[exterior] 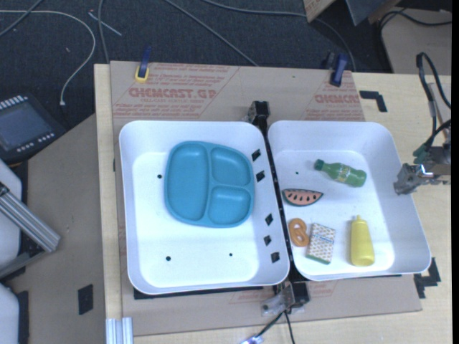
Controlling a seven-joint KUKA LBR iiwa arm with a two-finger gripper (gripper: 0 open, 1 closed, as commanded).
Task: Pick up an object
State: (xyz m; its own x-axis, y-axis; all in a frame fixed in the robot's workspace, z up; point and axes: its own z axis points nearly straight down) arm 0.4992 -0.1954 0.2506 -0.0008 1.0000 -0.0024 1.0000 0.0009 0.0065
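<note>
left bin (143,192): white, shallow, holds a blue divided plate (209,183) lying flat, toward its far half.
right bin (387,156): white, touching the left bin along the middle seam.
green bottle (341,172): on its side, far part of right bin.
watermelon slice (302,196): just nearer than the bottle, by the seam.
pretzel (297,231): near-left of right bin, just beside a small patterned packet (321,243).
yellow bottle (361,241): near part, right of the packet.
pincer (410,179): over right bin's right rim, well apart from all items, nothing in it; can't tell how far open.
tabletop (215,84): tan board w/ red print.
</note>
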